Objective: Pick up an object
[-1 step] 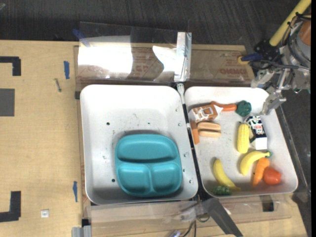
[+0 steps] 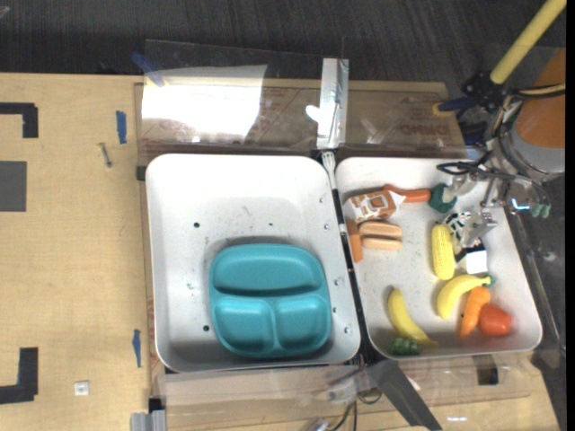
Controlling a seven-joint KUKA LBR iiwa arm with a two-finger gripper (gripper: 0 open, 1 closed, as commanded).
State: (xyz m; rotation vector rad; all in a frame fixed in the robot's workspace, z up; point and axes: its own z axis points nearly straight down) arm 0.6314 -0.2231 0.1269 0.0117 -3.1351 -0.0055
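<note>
You are looking down on two white bins side by side on the desk point(image 2: 63, 268). The left bin point(image 2: 180, 196) carries one thing: a teal divided tray point(image 2: 268, 299) with three compartments, sitting toward its near side.

The right bin point(image 2: 422, 326) holds all the toy food. Count two bananas: one banana point(image 2: 404, 317) lies toward the near left of the bin, its tip touching a small green piece point(image 2: 406, 347) at the near wall, and a second banana point(image 2: 457, 293) curves further right. There is one corn cob point(image 2: 442, 250), standing lengthwise just far of that second banana. One hot dog point(image 2: 380, 233) rests near the bin's left wall, with one small printed carton point(image 2: 371, 206) just beyond it. One carrot point(image 2: 409, 195) points right from the carton at the far side. At the near right, one orange piece point(image 2: 470, 312) leans against one red tomato-like piece point(image 2: 496, 321), the two touching.

The gripper point(image 2: 474, 225) hangs over the right side of this bin, just right of the corn cob and far of the second banana, with the arm point(image 2: 542, 124) and its orange band at the right edge. You cannot tell from here whether the fingers are released or clenched, and nothing is plainly seen between them.
</note>
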